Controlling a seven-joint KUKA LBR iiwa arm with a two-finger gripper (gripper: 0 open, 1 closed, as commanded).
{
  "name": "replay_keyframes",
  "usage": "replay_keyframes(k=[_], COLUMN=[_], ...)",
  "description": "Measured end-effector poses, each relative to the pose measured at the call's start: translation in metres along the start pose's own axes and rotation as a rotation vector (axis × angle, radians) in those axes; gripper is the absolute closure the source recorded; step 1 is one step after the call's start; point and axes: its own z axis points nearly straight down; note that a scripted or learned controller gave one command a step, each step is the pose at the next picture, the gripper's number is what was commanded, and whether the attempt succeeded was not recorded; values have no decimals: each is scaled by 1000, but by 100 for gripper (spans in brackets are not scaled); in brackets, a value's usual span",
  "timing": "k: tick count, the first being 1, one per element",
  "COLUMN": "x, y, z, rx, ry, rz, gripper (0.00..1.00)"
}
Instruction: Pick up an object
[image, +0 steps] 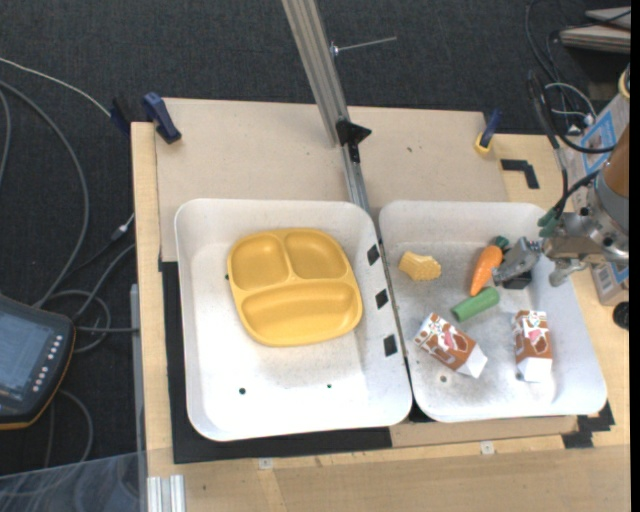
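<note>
Got the gripper (522, 262) low in the right bin (585, 352), just beside the toy carrot (485, 268). Can't tell how it's set from up here. I'd drop straight over the carrot's middle so it doesn't roll off toward the green cylinder (475, 304) below it. The bin's far wall is close, with open floor toward the cheese wedge (420, 266) and both milk cartons (450, 343).

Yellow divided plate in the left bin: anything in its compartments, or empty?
Empty. The yellow plate lies flat in the left bin, and all three compartments show bare yellow surface, no item inside.
</note>
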Motion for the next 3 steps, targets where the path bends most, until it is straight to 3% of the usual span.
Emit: replay_keyframes(k=[1, 3], x=[0, 5], y=[0, 0], z=[0, 125], rx=[-1, 7], ry=[0, 2], rz=[0, 1], gripper=[0, 0])
